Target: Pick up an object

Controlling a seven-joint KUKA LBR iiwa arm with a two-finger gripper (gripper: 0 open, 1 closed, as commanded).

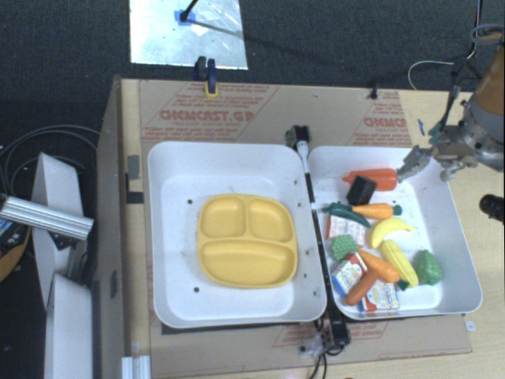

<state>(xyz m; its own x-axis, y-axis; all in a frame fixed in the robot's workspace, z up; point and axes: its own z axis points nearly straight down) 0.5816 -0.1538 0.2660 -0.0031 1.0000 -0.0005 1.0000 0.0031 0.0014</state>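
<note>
Camera view: gripper (431, 163) sits over the right bin's (461, 235) far right corner, fingers spread, nothing between them. Arm (489, 109) comes in from the right edge.

Right bin holds the toy food pile, bunched toward its left wall and near edge. Far end: red-orange pepper (380, 178) with a black block (362, 189) touching its left end; the left finger tip is just beside the pepper's right end, contact unclear. Below that a carrot (372, 210) lying crosswise, then a banana (390, 230), corn cob (400, 262), second carrot (377, 265). Broccoli (342, 247) near the left wall, another green piece (428, 267) toward the right wall. Printed packets (344, 227) lie under the pile.

Left bin (170, 212) carries a yellow three-compartment plate (246, 239), centred.
</note>
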